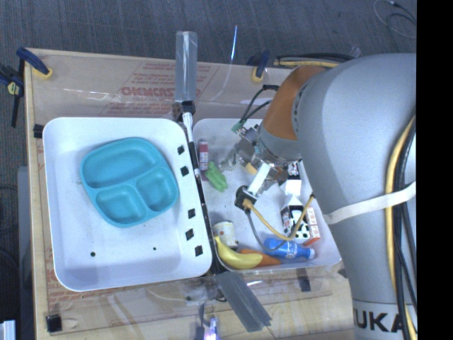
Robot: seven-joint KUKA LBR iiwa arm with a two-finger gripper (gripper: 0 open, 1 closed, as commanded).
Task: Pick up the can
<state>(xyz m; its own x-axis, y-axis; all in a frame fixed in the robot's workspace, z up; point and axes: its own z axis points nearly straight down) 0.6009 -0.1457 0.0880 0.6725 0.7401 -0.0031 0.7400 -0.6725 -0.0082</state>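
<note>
Your end effector (244, 163) sits over the upper middle of the right bin (212, 129), hanging below the orange band of the arm (354, 154), which enters from the right and covers much of that bin. Whether it is apart or together cannot be told from this angle; cabling and fittings crowd the spot. No object is visibly clamped in it.

Just left of it, against the bin's left wall, you have a small slim can (203, 153) standing or lying near the upper left corner (dark red at its top, pale below; its exact pose is unclear). It is near the end effector but apart from it. Beside it lies a green item (216, 179).

Below the end effector, a yellow cable (260, 222) loops down toward the bin's lower part. There you have a small white cylinder (224, 230), a banana (236, 258) along the lower left edge, an orange item (260, 258) touching the banana, and a blue bottle (287, 248) to its right. A white box with dark print (296, 218) rests near the arm.

The left bin (64, 253) holds a blue divided plate (129, 180), lying flat, well apart from the end effector. Both bins rest on the tabletop (92, 73).
</note>
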